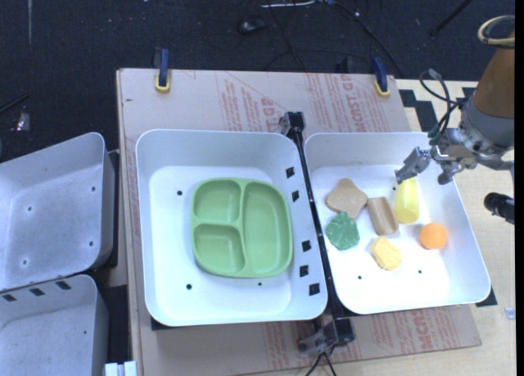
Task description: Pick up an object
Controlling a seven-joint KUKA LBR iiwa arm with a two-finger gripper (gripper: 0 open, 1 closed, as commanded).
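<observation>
Up at the far right corner of the right bin (471, 260), the pincer (430, 165) hangs with its two fingers spread apart, one reaching toward the bin's middle and the other nearer the rim, and nothing sits between them. Just below the pincer, almost under its inner finger, a yellow cylinder-like piece (407, 201) stands on the bin floor, close to the fingers though whether it touches them cannot be made out. Further below and toward the arm's side lies an orange ball (433, 236). Below and away from the arm rest a tan stick-shaped piece (381, 215), a tan bread-like slab (346, 197), a green leafy piece (343, 232) and a yellow corn-like piece (386, 253), all loosely grouped and well short of the pincer. Across the black divider, far to the side away from the arm, the left bin (160, 202) holds a green sectioned tray (242, 227). Behind the pincer, the grey wrist with its orange band (495, 88) comes in from the edge.
</observation>
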